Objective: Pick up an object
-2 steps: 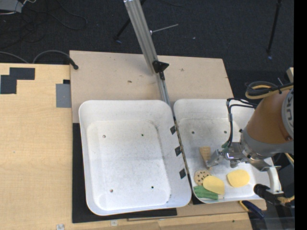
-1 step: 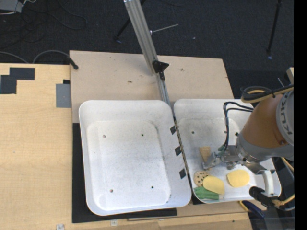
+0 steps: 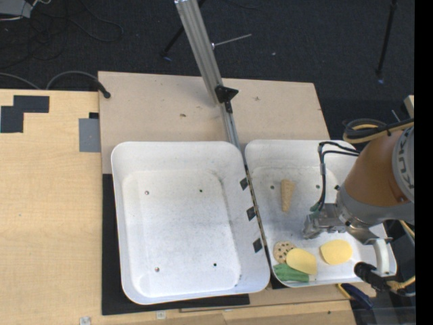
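Hovering low over the right-hand bin (image 3: 267, 156), the gripper (image 3: 316, 226) sits in the lower right of the frame, just above and beside the cluster of objects there; whether it is released or clenched I cannot tell from this angle, and nothing can be seen held in it. Judged from how things lie, the pick is not yet done: every candidate object rests on the bin floor. A tan cone-shaped piece (image 3: 287, 194) lies alone toward the middle of that bin, left of the gripper and apart from it. Along the bin's lower edge sit a yellow oval piece (image 3: 301, 260), a second yellow piece (image 3: 336, 252) to its right, a small round speckled cookie-like disc (image 3: 283, 250) touching the first yellow piece, and a green item (image 3: 291, 274) partly tucked under it. The second yellow piece lies nearest the gripper, just below it. The left-hand bin (image 3: 177, 286) holds no objects. Remaining: descend, close on one item, lift. Writing: partial letters "KU" on the arm (image 3: 379, 178) at the frame's right edge; no other labels legible on the desk (image 3: 47, 202).
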You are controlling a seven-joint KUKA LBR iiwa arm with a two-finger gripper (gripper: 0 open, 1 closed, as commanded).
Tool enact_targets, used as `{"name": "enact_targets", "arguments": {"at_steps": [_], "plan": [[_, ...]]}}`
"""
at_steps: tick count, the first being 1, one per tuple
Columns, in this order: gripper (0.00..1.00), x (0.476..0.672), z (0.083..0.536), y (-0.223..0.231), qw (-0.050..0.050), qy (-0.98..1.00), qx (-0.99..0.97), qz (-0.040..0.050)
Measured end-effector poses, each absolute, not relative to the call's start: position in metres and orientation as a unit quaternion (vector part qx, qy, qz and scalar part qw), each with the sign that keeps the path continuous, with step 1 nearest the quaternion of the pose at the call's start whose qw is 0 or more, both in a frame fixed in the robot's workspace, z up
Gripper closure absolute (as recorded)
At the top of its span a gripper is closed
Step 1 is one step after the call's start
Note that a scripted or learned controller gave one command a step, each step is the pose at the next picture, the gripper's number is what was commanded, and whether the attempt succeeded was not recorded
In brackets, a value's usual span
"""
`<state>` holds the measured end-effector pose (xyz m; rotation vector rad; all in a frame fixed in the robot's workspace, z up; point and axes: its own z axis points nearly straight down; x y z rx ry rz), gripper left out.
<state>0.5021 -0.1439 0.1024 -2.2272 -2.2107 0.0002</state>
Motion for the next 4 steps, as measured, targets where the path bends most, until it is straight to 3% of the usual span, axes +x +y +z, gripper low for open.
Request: {"name": "enact_targets", "arguments": {"at_steps": [3, 4], "plan": [[1.00, 0.506, 0.273, -0.132, -0.002, -0.707, -0.707, -0.0013], [1.00, 0.532, 0.254, -0.083, 0.002, -0.709, -0.706, 0.0003]]}}
